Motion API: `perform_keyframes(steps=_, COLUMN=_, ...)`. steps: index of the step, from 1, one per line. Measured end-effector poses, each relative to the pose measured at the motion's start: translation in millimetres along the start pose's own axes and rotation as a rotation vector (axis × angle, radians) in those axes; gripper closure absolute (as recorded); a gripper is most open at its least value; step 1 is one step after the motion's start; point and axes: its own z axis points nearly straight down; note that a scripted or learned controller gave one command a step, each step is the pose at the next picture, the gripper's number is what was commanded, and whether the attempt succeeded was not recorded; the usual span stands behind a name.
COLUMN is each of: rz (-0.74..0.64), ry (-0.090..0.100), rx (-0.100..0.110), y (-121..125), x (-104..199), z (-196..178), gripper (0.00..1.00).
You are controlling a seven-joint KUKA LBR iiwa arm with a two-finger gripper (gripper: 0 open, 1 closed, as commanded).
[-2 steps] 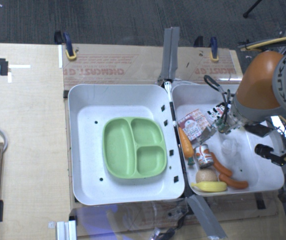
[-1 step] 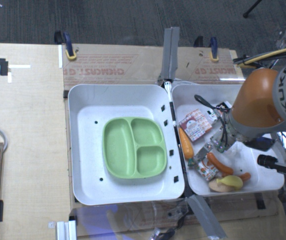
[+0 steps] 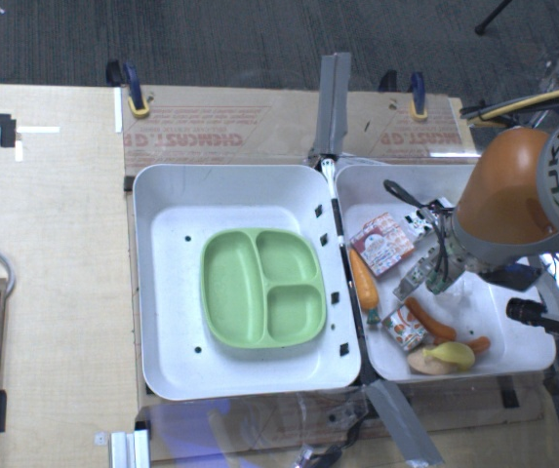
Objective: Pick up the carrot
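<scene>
Carrot (image 3: 362, 279) lies in the right bin (image 3: 513, 364), close against its left wall beside a small packet (image 3: 382, 243), and the jaws (image 3: 427, 273) hang near it over the bin, but I cannot tell if they are open, so the pick is not done yet.

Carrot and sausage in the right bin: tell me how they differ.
The carrot is bright orange and tapered; the sausage is redder and even in width. The carrot lies against the bin's left wall, running nearly along it; the sausage lies slantwise nearer the middle, by the gripper. The carrot looks somewhat longer. Both lie flat in the right bin, untouched.
</scene>
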Motion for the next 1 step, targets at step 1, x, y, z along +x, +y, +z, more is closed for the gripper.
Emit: perform_keyframes(steps=1, rz=0.236, ry=-0.001, rx=0.002, y=13.6, x=62.8, z=-90.2, gripper=1.0)
